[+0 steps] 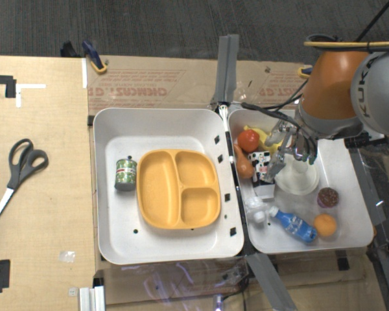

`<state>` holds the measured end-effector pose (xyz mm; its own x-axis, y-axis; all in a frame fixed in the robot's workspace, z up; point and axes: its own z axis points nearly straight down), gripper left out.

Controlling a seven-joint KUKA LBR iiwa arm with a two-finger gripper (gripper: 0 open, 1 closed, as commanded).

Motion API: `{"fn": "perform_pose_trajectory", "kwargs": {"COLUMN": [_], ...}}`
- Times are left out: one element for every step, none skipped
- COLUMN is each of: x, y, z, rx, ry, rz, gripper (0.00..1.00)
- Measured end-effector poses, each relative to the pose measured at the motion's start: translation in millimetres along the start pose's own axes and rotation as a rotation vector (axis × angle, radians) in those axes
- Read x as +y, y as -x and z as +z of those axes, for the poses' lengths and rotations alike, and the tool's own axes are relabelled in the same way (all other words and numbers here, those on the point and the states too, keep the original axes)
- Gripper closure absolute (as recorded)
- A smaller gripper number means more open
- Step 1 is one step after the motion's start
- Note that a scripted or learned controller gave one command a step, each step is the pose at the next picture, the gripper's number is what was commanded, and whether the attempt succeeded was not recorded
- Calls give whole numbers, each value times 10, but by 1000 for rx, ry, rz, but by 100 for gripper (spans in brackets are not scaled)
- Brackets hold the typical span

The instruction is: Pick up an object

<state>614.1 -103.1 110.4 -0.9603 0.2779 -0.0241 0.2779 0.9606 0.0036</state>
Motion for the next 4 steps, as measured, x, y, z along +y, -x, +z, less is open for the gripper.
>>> {"fn": "perform_pose_trajectory", "kwargs": {"x": [25, 60, -2, -14], "y": [30, -26, 157, 175], "z": [-5, 3, 4, -139], "rx": [-3, -4, 29, 26], "ry": [-3, -1, -8, -9], "rz": [151, 686, 1073, 1071], "gripper": [0, 0, 0, 100]}}
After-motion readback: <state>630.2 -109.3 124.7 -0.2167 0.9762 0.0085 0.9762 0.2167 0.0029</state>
